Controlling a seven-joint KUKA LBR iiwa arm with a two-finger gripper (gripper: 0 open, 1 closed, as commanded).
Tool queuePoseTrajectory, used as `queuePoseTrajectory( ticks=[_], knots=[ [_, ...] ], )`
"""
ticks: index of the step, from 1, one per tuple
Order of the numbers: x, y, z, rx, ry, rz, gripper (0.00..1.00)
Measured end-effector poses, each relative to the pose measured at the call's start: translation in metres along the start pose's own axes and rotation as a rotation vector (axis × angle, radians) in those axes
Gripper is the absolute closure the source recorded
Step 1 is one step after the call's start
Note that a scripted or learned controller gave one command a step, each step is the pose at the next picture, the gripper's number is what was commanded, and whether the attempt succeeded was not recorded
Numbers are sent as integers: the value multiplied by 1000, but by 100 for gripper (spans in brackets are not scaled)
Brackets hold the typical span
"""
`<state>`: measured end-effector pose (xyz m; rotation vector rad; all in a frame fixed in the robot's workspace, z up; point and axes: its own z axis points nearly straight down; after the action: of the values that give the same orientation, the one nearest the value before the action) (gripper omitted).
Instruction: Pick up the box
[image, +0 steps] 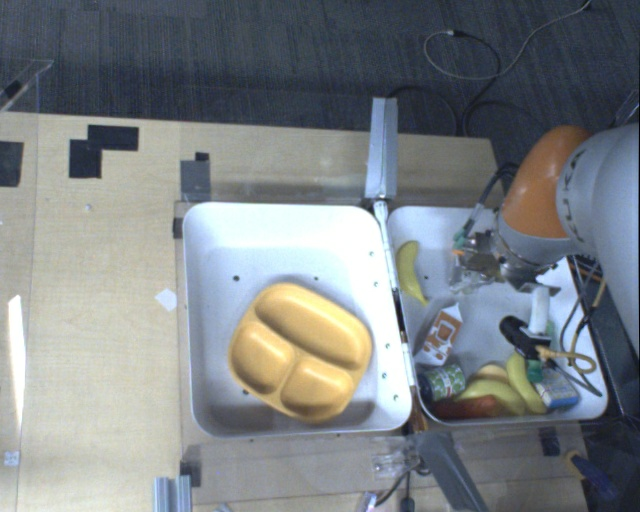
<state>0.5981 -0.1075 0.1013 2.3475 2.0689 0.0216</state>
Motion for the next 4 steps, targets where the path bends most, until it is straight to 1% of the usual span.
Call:
queuePoseTrajectory(
  ticks=[1, 2, 3, 4],
  knots=[
    [0, 0, 0, 0, 0, 0, 0],
    [24, 24, 14, 10, -2, 139, 0],
    [4, -72, 11, 8, -2, 270, 0],
    [6, -68, -1, -1, 1, 268, 100]
  ],
)
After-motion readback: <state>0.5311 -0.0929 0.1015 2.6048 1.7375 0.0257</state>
